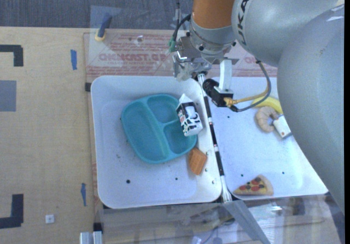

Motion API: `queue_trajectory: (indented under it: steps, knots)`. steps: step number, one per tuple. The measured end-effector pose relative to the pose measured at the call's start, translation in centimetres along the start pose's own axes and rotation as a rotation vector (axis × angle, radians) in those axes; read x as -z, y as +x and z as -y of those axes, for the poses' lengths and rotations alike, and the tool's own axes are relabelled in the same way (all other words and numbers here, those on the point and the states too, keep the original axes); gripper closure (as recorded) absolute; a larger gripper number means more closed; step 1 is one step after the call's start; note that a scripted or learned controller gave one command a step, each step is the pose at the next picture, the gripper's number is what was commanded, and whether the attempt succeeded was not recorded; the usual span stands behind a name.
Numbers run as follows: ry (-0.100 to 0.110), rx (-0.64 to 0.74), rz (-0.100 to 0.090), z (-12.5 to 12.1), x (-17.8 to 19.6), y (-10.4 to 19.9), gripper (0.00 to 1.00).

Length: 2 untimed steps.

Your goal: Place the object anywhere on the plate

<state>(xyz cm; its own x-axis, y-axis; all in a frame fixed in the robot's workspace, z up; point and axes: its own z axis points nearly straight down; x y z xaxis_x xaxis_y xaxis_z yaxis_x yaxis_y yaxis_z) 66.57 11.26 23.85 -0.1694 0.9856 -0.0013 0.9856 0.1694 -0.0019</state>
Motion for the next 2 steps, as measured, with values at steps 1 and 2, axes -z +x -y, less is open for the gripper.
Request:
queue_trajectory:
  steps: [1, 2]
  knots:
    - [-0.001, 0.001, 0.000, 0.0, 0.1, 0.1, 0.00]
    - [-0.004, 0.003, 0.002, -0.1, 1.1, 0.1, 1.00]
